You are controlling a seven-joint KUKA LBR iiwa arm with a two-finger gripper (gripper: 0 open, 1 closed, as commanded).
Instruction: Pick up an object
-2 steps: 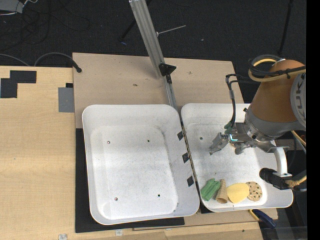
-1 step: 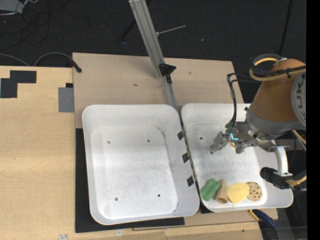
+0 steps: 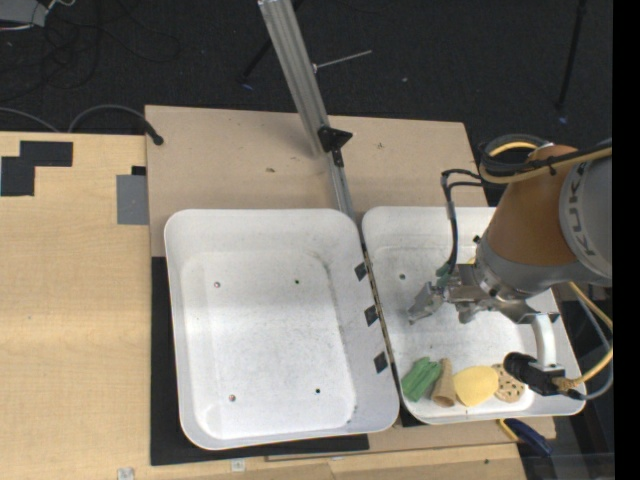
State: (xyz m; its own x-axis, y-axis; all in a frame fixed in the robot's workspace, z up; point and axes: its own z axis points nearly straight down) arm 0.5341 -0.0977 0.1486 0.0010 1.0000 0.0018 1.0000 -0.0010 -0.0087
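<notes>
On the grey arm (image 3: 590,218), just above the orange band (image 3: 530,223), part of a dark lettering shows at the frame's right side; it is cut off and cannot be read in full. No other writing is legible on the bins or the desk (image 3: 70,298).

The gripper (image 3: 432,303) hangs over the middle of the right bin (image 3: 400,233), pointing toward the divider between the two bins. Its fingers (image 3: 418,310) are small and dark against the white floor, and whether they are apart or together cannot be told; nothing is visible between them.

The objects lie together along the near edge of the right bin, below the gripper in the view and apart from it. From left to right: a green ridged object (image 3: 422,378), a tan wedge-shaped piece (image 3: 444,382) touching it, a yellow rounded object (image 3: 476,386), and a speckled cookie-like piece (image 3: 509,389) just beside that. The green object is the nearest to the fingers.

The left bin (image 3: 260,328) sits alongside. A slanted aluminium rail (image 3: 300,78) rises behind the bins.
</notes>
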